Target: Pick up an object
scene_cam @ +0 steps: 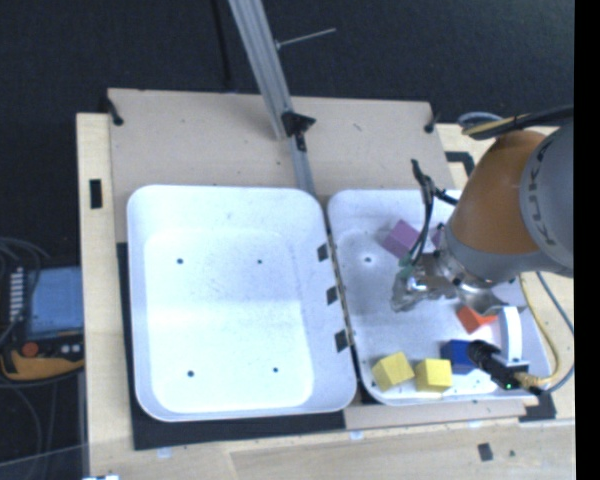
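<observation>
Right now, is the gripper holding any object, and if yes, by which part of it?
It cannot be told. The gripper is low in the right bin, beside the purple block, but its tips are too small and blurred to show anything between them.

No text, label, brand, number or sign can be read anywhere here. The bins, the blocks, the arm and the bench carry no legible marking, and the small device at the left edge is too blurred to make out any writing.
</observation>
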You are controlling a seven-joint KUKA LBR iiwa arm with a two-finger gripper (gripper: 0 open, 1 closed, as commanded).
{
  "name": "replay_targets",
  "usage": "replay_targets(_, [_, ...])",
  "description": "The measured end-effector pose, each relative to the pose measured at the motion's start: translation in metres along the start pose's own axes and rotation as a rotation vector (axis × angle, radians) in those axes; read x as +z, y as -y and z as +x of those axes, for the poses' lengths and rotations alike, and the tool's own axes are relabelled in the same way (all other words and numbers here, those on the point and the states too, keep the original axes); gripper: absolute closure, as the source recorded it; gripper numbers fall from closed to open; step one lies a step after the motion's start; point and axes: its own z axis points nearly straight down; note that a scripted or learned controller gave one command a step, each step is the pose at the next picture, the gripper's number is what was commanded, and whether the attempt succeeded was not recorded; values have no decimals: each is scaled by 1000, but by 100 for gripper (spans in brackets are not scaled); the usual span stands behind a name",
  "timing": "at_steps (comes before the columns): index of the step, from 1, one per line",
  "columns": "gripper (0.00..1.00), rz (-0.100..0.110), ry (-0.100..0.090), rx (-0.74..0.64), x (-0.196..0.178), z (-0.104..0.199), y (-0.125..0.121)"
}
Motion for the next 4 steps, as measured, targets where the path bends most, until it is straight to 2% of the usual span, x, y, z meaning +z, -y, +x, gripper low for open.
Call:
replay_targets(2, [100,3,1,0,-115,-1,0])
replay_targets(4, [100,5,-1,-3,-95,94,-41])
